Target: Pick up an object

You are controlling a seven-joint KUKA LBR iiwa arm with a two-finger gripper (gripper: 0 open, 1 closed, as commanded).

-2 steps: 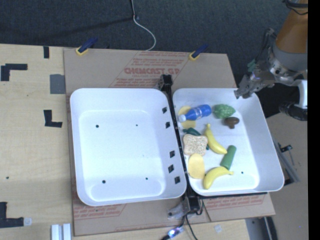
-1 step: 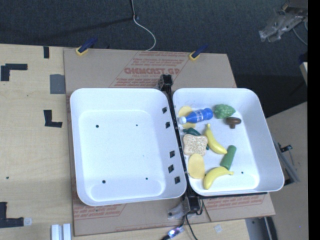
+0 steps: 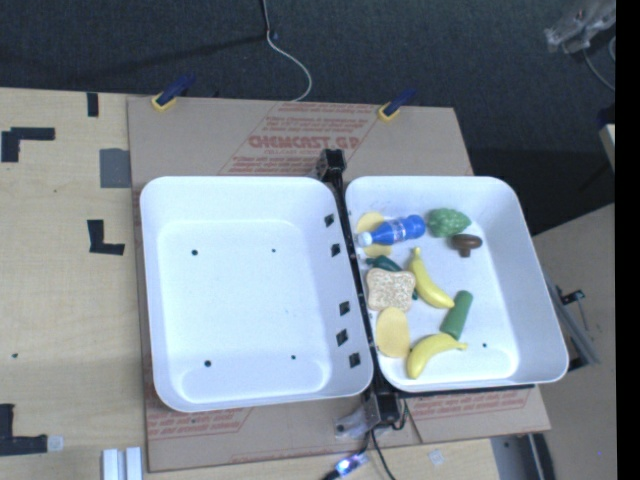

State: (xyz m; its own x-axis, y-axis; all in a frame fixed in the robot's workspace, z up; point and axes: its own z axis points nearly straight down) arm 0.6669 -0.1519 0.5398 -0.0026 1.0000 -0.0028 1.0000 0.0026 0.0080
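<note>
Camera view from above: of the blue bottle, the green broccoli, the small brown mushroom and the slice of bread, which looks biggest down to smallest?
1. Blue bottle and slice of bread: too alike to rank.
2. Green broccoli.
3. Brown mushroom, clearly smallest.

All lie close together in the right bin.

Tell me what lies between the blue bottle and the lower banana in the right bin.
In the camera view, between the blue bottle and the lower banana lie a slice of bread and a second banana.
</note>
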